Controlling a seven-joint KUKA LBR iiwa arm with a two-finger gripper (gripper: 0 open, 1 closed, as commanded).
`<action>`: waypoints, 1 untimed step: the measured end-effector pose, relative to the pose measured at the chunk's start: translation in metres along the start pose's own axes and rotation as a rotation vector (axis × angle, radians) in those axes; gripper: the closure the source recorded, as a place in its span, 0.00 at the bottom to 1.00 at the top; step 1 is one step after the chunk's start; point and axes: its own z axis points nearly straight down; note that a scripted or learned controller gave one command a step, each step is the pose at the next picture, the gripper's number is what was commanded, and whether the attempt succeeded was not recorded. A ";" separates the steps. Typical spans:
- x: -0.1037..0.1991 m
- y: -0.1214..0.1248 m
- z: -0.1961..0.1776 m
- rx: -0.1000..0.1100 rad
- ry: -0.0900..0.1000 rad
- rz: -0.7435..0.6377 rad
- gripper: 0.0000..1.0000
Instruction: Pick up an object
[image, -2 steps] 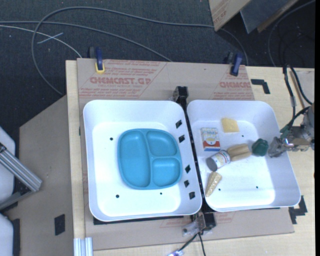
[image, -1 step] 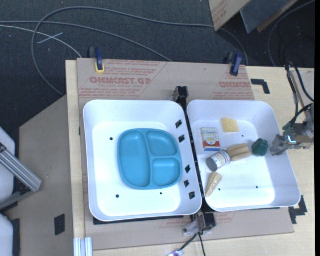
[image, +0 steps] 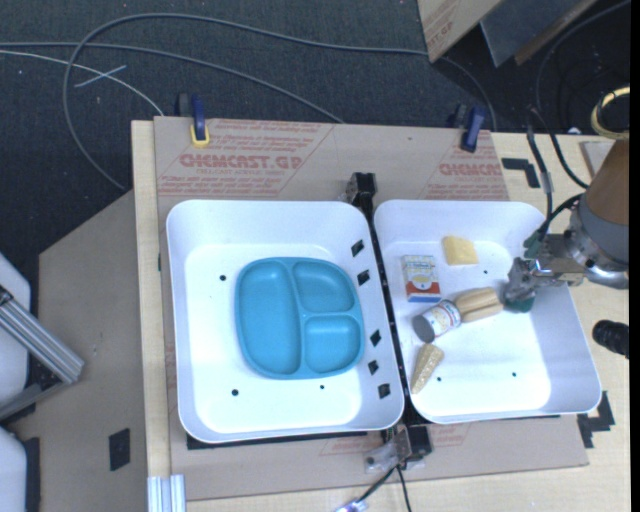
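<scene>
From the overhead camera, the arm (image: 610, 220) is in from the right and the gripper (image: 519, 290) is down low inside the right bin (image: 560, 390); whether it is open or closed, I cannot tell from this angle. Right at its tip lies the tan bottle (image: 470, 306), on its side, butt end touching or all but touching the gripper and grey cap pointing away towards the divider. That looks like the likeliest pick. My read is a light, rigid plastic thing, round and smooth, so it is apt to roll or squirt out if pinched off-centre. The mid-body, squeezed across its width, seems the safest hold, not the tapered cap end. Just past the bottle from the gripper, on the far-wall side, stands a small box (image: 421, 277) with a red and white face, and a yellow block (image: 460, 250) sits near it, closer to the back wall. On the bottle's other side, further from the gripper and towards the near rim, lies a pale cone (image: 427, 367), clear of the bottle's cap. Well apart from the gripper, across the divider, the left bin (image: 200, 300) holds one thing, a blue divided plate (image: 298, 316), lying flat in the middle
</scene>
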 end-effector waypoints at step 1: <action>0.046 0.015 -0.009 0.000 0.000 -0.001 1.00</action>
